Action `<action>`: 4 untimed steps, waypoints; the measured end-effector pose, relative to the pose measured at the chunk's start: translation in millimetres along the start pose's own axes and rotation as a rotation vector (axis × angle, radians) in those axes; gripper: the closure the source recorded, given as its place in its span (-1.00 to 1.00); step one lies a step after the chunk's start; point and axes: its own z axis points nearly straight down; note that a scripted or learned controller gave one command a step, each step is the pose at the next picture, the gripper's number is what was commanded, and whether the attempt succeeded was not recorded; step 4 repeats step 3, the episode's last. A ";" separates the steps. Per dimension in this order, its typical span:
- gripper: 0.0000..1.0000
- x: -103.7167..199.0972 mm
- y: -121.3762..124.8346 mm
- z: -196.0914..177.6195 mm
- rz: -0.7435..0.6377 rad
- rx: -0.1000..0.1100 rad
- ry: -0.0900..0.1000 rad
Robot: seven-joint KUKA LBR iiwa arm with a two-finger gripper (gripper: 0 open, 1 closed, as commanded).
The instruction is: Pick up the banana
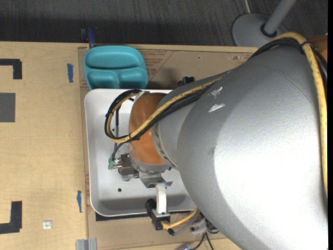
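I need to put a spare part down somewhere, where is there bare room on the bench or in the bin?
Bare: the cardboard bench left of the white bin, and the bin floor along its left wall. Crowded: the bin's middle and right under the arm, and its top edge by the teal tray.

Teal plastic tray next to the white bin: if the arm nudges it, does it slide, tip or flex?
Probably slides rather than tips: the teal tray looks low and wide, lying flat on the bench. Likely stiff and light, since it looks like moulded hollow plastic with rounded lobes. Its glossy, rounded edges may be slippery to grip.
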 end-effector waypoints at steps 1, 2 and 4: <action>1.00 0.2 0.0 -9.6 0.001 0.000 0.000; 1.00 0.5 0.1 -19.2 0.001 0.001 0.000; 1.00 0.8 0.1 -28.8 0.002 0.002 0.000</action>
